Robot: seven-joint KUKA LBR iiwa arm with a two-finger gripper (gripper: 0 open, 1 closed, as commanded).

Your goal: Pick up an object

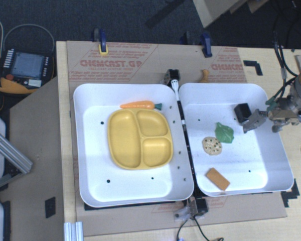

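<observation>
In the camera view, the gripper [263,125] hangs over the right side of the right bin [276,177], with the arm coming in from the right. Its two fingers [251,123] stand apart, and nothing sits between them. The nearest loose thing is a crumpled green leaf [223,133], lying on the bin floor just left of the gripper and not touching it. A round speckled cookie [211,145] lies just beside the leaf, on its lower left. A flat orange-brown slab [217,178] rests near the bin's front edge, well apart from the gripper. In the left bin [90,185], a yellow plate [139,137] with three compartments lies flat in the middle. An orange carrot [138,105] with a green tip lies across the plate's far rim, its length running left to right. Both bins sit side by side on a cardboard sheet [65,134].
</observation>
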